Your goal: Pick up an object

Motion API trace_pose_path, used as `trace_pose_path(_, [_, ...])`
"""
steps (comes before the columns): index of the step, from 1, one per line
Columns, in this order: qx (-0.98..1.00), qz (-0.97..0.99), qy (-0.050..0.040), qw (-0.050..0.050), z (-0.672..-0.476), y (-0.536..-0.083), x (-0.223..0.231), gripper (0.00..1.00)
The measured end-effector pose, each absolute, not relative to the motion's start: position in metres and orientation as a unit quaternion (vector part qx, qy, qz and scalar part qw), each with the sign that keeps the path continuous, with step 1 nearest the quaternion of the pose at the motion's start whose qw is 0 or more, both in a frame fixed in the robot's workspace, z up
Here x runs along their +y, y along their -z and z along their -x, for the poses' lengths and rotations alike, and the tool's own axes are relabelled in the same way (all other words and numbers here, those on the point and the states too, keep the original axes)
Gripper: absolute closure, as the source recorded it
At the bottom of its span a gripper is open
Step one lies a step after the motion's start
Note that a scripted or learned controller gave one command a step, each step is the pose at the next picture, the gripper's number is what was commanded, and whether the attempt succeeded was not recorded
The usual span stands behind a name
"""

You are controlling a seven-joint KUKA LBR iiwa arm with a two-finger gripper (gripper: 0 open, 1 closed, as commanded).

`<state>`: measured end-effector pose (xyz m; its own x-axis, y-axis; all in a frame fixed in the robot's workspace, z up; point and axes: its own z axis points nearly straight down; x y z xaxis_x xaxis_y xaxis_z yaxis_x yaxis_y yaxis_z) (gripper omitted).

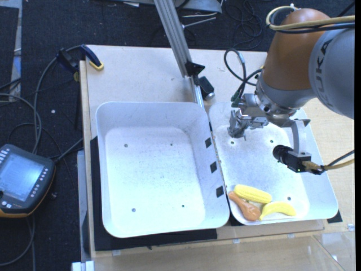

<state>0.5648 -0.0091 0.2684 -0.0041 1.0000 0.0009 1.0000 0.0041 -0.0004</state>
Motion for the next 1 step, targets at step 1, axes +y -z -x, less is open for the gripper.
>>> trace_pose_path(1, [-0.709, 0.705, -0.0003, 0.001, -0.5603, -0.2496, 0.0459, 1.0])
